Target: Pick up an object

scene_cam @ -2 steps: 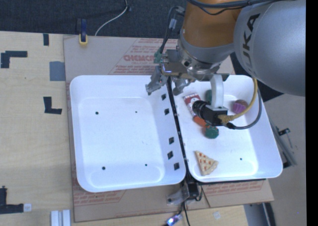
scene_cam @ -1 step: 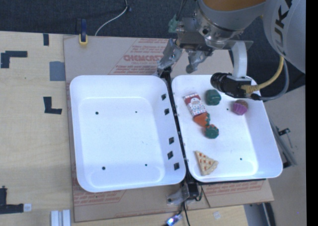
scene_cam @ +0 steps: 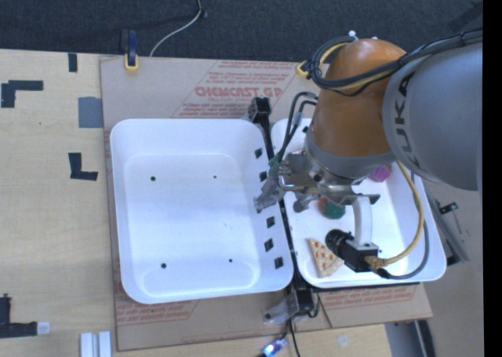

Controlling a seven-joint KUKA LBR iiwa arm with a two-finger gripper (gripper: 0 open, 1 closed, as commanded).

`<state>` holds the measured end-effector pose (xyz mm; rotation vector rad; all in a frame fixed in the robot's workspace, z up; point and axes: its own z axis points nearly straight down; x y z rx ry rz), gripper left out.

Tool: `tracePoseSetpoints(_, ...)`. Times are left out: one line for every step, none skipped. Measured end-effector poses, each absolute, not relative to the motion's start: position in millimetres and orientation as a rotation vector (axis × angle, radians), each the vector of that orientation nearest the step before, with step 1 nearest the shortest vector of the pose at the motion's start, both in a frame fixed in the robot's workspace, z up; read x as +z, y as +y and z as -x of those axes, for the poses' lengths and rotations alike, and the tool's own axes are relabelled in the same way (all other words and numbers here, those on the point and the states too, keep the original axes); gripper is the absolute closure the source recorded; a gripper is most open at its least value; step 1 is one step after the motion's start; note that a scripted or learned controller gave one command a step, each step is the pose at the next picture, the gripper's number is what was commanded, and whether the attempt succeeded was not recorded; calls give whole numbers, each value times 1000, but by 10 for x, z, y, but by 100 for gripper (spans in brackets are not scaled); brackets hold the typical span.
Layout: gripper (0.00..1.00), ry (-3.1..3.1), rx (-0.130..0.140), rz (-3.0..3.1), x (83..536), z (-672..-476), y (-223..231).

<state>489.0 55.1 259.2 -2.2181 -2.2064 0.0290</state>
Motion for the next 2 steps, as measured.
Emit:
tracePoseSetpoints(100,-2224,-10,2230,3767,-5082,132)
tracePoseSetpoints(100,-2220,12,2215,2851,-5212,437)
